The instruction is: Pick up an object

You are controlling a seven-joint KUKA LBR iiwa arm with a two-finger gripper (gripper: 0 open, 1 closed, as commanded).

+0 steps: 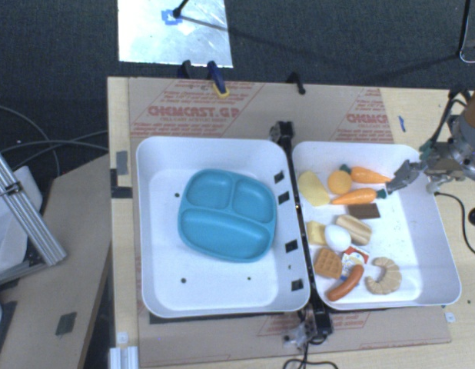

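Gripper point(399, 177): at the right bin's point(437, 237) right side; fingers' state unclear.
Nearest food: two carrots point(359, 196), just left of it.
Carrots' length: runs left to right.

Two shallow white plastic bins point(157, 206) sit side by side; one blue three-compartment tray point(226, 214); two orange toy carrots point(368, 175); one white egg point(337, 237); one red sausage point(344, 284); one tan croissant point(383, 275); one square waffle point(327, 263); one brown chocolate bar point(364, 211)
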